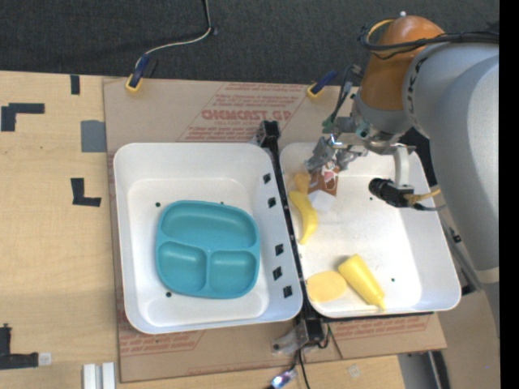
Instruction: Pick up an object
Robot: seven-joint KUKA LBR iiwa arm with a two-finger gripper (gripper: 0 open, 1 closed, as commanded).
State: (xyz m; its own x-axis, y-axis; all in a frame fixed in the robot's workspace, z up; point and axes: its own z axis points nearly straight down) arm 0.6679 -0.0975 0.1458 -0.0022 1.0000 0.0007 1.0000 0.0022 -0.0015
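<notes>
My gripper [326, 159] hangs over the far left corner of the right bin [413, 245]. Just below it lies a small brown and red object [328, 184], touching or nearly touching the gripper tip; I cannot tell whether it is gripped. A yellow banana [302, 214] lies along the bin's left wall, right beside that object. A pale yellow round piece [326, 285] and a yellow cone-shaped piece [362, 280] rest near the front edge of the same bin.
The left bin [134, 177] holds a teal divided plate [208, 248]. A black divider with clips [277, 209] runs between the two bins. The grey arm with its orange band [401, 63] fills the upper right.
</notes>
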